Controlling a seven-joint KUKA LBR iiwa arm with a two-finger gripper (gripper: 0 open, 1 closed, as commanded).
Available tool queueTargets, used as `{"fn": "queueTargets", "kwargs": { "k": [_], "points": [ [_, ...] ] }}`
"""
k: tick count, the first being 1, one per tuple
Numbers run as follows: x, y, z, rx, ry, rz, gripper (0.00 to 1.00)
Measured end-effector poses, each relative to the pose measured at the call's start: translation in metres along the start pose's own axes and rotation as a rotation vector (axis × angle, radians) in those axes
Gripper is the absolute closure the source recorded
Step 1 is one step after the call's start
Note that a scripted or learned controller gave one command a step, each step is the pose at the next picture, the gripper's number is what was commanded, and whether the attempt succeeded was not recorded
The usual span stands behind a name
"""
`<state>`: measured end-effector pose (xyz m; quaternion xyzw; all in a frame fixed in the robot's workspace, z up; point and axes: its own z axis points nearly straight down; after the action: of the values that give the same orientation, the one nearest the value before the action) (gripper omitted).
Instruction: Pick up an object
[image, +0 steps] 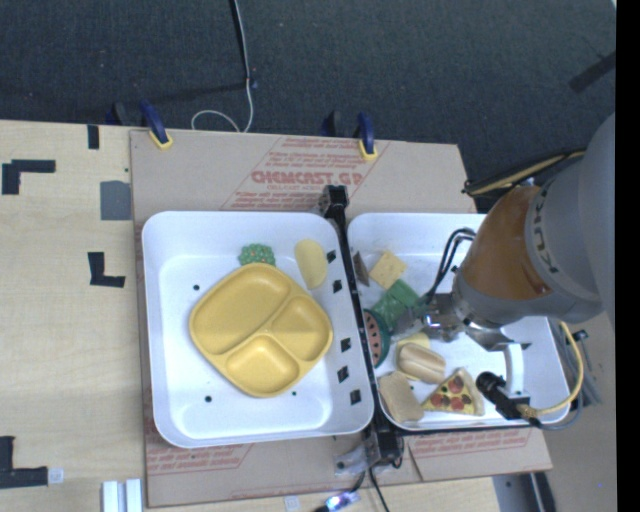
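Grey arm's gripper (432, 325) sits low in the right white bin (560, 345), finger state can't tell. Best centre on green block (398, 300) before closing, avoiding hotdog toy (420, 361).

cardboard sheet (300, 175), 2 blue clamps (155, 125), cable (240, 60)

The yellow plastic divided plate (262, 331) lies in the left white bin (160, 300). Behind it sit a green broccoli toy (256, 255) and a pale yellow wedge (311, 262). Right of it, across the divider, the right white bin (400, 228) holds a pizza slice toy (452, 393).
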<state>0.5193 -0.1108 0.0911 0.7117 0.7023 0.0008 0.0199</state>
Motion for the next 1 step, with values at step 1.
{"fn": "queueTargets", "kwargs": {
  "k": [1],
  "points": [
    [0.0046, 0.0009, -0.0095, 0.013, 0.017, -0.008, 1.00]
  ]
}}
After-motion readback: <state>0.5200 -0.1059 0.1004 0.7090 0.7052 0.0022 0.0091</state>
